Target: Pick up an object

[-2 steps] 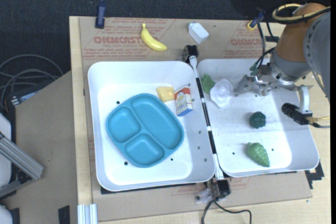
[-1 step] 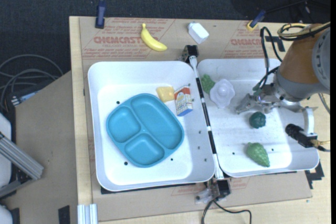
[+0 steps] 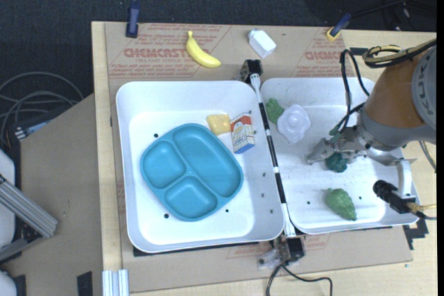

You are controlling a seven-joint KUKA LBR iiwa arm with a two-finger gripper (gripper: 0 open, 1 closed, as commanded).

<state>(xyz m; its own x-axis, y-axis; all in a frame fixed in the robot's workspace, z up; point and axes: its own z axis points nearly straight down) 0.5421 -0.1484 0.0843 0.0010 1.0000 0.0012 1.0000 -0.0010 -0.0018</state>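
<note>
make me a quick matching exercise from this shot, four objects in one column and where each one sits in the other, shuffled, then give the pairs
Objects
1. banana
2. blue divided plate
3. small carton
4. green leafy toy

Places
A. right bin, near its front edge
B. on the cardboard behind the left bin
C. left bin, filling its middle
D. left bin, by the wall shared with the right bin

Pairs: 1-B, 2-C, 3-D, 4-A
</note>
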